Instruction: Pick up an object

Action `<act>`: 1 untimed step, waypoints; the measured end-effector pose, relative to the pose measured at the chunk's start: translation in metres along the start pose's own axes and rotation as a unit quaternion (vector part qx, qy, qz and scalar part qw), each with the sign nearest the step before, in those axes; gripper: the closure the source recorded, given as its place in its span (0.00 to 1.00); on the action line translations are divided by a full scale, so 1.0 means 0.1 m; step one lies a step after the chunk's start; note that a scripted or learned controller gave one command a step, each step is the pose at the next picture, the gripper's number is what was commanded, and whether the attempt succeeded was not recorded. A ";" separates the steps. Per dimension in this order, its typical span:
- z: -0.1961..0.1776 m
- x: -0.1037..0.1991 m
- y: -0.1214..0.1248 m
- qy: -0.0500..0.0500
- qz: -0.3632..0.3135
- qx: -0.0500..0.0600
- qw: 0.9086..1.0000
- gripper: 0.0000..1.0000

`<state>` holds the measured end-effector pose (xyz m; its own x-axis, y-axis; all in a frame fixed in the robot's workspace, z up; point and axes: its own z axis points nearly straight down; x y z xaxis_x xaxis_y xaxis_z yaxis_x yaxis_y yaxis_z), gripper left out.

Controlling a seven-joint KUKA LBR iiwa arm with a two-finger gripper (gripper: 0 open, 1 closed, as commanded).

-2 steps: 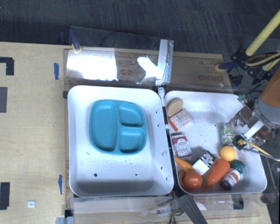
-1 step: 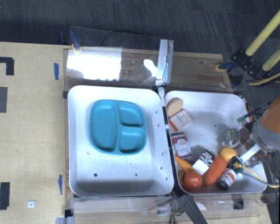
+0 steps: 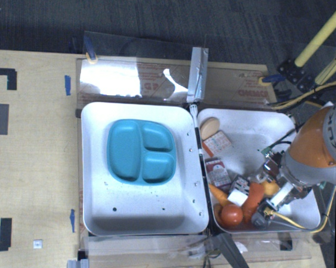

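**Orange-banded arm low over the right bin**

Pale wood table (image 3: 35,153) carries two white bins side by side. Left bin (image 3: 94,210): one blue divided plate (image 3: 141,152), lying flat near the centre. Right bin (image 3: 251,128): clutter packed along its left wall and front corner. A tan oval piece (image 3: 210,125) lies at the back, with a red-and-white packet (image 3: 218,143) just in front of it. A red round piece (image 3: 231,215) sits in the front corner, beside a long orange-red piece (image 3: 254,197) that lies at a tilt. The arm (image 3: 316,144) reaches in from the right. Its tool (image 3: 276,181) is low over the front of the bin, just right of the long orange-red piece. Whether the tool is open or closed cannot be told, and no grasp is visible.
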<state>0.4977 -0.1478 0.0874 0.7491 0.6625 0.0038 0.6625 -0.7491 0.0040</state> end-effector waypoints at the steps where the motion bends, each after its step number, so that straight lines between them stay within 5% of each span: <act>1: -0.15 0.99 0.08 -0.001 0.059 0.003 0.998 0.00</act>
<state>0.5774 -0.0883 0.1033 0.8224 0.5689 0.0021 0.5689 -0.8224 -0.0028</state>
